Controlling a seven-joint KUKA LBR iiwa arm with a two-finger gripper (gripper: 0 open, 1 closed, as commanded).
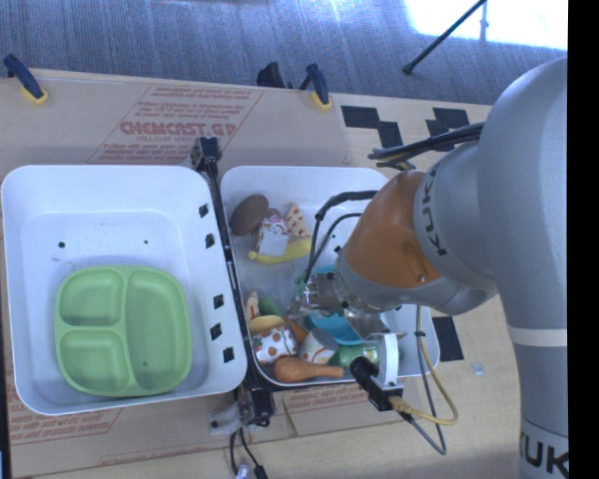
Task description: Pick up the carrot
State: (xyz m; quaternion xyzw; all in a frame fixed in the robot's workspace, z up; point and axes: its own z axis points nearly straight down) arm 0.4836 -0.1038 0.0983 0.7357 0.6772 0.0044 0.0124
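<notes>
Hovered low over the right bin [399,180] with pincer [324,302] spread unreadable, carrot [307,370] perhaps just below toward the near rim, long axis lying left-right.

Red print reading "CHEMCAST GP" stood on the brown cardboard sheet [170,118] that lay under the two bins, above the left bin; it sat within a red-lined frame, with smaller red lines above and below it too small to read. More red print ran along the cardboard's lower left edge, also too small to read. On the grey arm [499,228], black letters "KUKA" ran along the wrist casing beside the orange band, and larger letters "KU" showed at the lower right of the arm's body, cut off by the frame edge
</notes>
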